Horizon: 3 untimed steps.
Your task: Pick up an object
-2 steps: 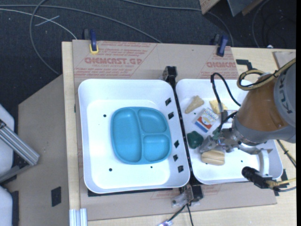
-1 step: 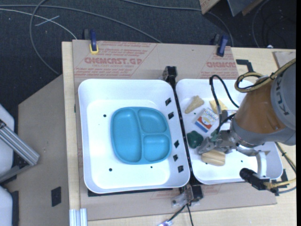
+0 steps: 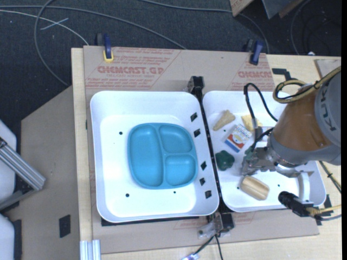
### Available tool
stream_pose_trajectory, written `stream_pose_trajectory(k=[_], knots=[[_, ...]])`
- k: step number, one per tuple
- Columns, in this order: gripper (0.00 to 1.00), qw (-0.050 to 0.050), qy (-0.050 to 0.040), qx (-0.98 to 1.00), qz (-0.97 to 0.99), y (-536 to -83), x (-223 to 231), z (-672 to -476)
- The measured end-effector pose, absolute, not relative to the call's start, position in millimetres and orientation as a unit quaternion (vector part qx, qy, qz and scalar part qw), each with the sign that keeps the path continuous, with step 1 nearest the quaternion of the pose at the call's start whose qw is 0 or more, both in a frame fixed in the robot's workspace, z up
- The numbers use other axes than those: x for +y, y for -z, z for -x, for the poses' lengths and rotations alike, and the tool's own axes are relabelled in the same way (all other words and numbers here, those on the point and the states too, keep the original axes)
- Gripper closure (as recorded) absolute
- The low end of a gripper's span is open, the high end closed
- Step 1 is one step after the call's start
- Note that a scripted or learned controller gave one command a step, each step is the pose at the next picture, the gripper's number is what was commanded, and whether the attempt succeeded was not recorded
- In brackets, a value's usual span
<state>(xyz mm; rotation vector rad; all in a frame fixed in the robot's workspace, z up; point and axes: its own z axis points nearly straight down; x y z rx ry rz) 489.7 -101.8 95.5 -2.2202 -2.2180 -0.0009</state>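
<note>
Nearest the camera in the right bin (image 3: 317, 196), a tan, log-shaped block (image 3: 255, 187) lies flat on the white floor, its long axis running from about ten o'clock to four o'clock. The pincer (image 3: 252, 163) hangs just beyond it, so the block sits at roughly six o'clock from the fingertips, close beneath them but apparently not touching. Whether the pincer is spread or pressed together I cannot tell: the metal parts blur into one dark cluster, and nothing shows clearly between them. A dark green lump (image 3: 224, 159) lies at nine o'clock from the pincer, just beside it. Farther back lie a small red, white and blue packet (image 3: 237, 138), a pale yellow piece (image 3: 248, 122) and a tan wedge (image 3: 223, 120). In the left bin (image 3: 103, 145), well apart, rests a blue divided plate (image 3: 162, 155). The block looks the likeliest target, needing a short shift toward six o'clock.
</note>
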Motion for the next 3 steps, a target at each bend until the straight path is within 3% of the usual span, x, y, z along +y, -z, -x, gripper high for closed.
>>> stream_pose_trajectory(k=[3], knots=[[1.00,-0.003,0.0023,-0.708,0.707,-285,-111,-488.1]])
